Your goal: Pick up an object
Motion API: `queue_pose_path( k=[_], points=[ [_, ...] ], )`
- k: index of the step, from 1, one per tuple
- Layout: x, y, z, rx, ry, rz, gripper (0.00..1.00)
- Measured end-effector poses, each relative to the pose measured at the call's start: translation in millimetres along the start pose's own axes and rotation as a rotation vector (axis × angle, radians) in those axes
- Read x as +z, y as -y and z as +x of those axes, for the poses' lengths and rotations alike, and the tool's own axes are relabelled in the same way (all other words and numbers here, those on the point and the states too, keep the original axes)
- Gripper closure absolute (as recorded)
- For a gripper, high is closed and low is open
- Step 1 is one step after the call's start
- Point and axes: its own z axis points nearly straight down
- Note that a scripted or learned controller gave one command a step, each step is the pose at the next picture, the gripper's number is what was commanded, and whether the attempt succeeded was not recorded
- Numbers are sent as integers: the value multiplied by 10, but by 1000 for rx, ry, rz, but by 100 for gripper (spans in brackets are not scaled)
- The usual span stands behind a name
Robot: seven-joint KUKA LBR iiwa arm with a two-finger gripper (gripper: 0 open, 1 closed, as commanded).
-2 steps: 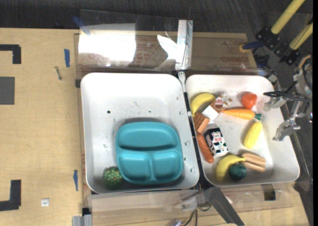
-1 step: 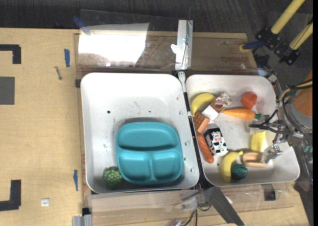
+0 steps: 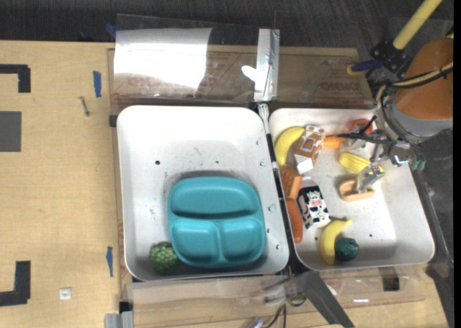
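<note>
Fingers blurred above tan block

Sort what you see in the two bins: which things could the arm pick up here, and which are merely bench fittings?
Could be picked:
gripper poised over a tan piece
two bananas
orange stick
black-and-white box
green ball

Merely there:
teal tray
left bin
right bin

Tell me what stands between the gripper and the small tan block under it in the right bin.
Nothing visible does: the gripper hangs right over the small tan block, with only bare white bin floor around.
</note>
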Motion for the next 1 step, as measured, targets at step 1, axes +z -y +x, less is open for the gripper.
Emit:
queue_pose_path(
  k=[1],
  points=[
    [-4,-514,-34,86,-3,-2,0]
  ],
)
